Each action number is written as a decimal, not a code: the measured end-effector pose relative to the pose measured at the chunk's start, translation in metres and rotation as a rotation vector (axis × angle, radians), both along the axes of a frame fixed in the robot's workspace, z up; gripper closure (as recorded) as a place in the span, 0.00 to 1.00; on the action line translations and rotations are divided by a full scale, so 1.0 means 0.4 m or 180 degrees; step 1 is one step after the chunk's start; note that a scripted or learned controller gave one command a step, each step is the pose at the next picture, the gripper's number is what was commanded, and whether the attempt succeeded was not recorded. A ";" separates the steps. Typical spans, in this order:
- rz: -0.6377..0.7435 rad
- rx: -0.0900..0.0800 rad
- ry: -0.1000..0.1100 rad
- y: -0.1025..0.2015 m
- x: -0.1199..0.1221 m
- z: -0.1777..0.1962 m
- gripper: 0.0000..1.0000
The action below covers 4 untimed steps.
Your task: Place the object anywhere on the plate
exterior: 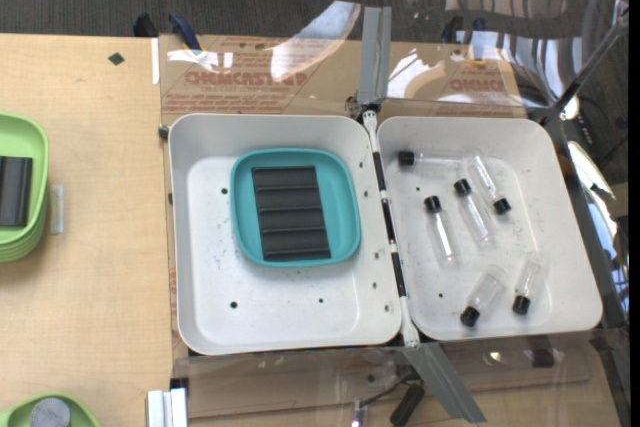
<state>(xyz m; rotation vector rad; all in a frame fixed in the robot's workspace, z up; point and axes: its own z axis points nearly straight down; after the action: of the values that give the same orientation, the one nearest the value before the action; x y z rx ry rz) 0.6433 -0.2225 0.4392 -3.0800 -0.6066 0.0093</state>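
Observation:
A teal square plate lies in the left white bin, towards its back. A dark ridged block covers the plate's middle. In the right white bin lie several clear vials with black caps, all on their sides. One vial rests near the bin's centre, another further back, and a third close to the front wall.
A green plate carrying a dark block sits on the wooden bench at the far left. A green round item pokes in at the bottom left. Clear panels stand behind the bins.

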 end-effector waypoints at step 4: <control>-0.0604 -0.0001 -0.0005 -0.003 0.020 0.001 0.00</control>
<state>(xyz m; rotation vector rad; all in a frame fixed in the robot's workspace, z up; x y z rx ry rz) 0.6513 -0.2236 0.4397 -3.1238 -0.3121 0.0065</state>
